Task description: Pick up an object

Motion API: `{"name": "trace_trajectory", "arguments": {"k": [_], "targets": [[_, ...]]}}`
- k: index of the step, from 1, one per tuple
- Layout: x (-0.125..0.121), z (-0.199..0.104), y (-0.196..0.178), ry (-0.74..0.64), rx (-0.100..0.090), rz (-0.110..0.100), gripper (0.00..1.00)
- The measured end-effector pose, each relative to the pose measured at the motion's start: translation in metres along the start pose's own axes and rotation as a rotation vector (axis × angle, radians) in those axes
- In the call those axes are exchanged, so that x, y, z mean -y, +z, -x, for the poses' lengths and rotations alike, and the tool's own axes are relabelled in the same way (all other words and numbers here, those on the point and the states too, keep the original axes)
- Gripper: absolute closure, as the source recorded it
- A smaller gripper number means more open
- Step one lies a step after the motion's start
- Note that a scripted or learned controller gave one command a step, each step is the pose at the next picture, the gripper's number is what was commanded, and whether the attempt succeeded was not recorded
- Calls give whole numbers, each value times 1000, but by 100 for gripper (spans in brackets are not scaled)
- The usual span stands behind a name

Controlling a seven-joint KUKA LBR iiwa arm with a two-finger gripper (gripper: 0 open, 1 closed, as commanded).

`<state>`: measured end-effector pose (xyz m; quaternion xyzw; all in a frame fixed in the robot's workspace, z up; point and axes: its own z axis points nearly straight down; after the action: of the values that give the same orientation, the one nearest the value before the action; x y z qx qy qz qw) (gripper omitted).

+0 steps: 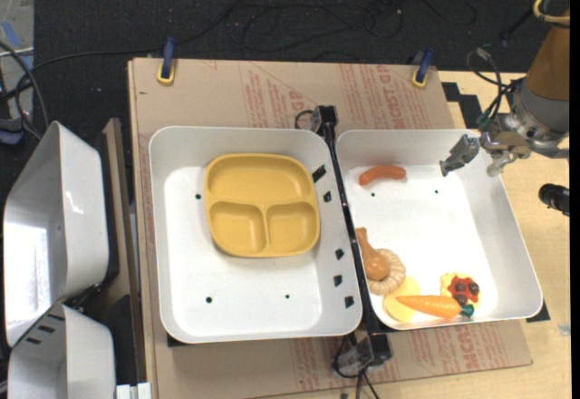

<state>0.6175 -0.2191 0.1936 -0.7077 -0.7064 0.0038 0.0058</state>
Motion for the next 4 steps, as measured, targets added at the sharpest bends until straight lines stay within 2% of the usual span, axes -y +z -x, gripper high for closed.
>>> {"name": "trace_trajectory", "arguments": {"k": [1, 3, 4], "targets": [[-3, -1, -9, -3, 4, 14, 0], [-9, 1, 104, -4, 3, 11, 0], [-10, 2, 90, -6, 5, 17, 100]]}}
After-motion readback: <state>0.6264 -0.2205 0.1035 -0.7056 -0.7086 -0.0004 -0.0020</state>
